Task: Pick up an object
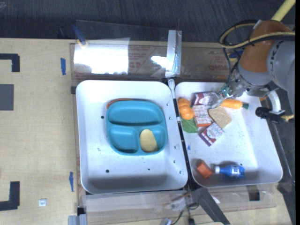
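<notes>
The right bin [262, 144] holds several items: a small orange fruit [185, 110], a green piece [189, 125], red-and-white packets [202, 99] [211, 134], a bread slice [221, 116], an orange carrot [232, 104] and a blue bottle with an orange cap [224, 170]. My gripper [225, 93] is low at the far side of this bin, just above the carrot's left end and beside the upper packet. The grey arm with its orange band [262, 46] comes in from the upper right.
The left bin [89, 139] carries a blue divided tray [136, 125] with a yellow oval item [148, 140] in its lower right compartment. A clear plastic sheet [122, 55] stands behind the bins. Black cables [234, 32] loop near the arm.
</notes>
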You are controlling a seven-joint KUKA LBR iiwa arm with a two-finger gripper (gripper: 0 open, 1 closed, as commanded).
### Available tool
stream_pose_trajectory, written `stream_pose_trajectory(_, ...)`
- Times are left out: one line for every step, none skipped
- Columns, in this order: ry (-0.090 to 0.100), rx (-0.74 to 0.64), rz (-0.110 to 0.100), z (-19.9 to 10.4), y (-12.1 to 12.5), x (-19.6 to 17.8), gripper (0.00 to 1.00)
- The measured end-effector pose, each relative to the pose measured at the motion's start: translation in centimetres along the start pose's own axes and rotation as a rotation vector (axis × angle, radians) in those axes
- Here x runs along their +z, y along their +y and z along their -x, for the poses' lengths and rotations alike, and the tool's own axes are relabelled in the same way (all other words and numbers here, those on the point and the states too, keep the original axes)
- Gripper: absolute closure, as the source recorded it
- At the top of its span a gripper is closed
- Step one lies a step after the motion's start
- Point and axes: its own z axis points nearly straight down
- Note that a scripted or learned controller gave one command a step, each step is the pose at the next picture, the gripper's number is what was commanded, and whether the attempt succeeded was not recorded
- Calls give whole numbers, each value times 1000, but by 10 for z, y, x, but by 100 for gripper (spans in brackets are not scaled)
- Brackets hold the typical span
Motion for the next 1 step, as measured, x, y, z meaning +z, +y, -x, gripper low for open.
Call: stream_pose_trajectory(3,-19,-2,21,-6,-2,0)
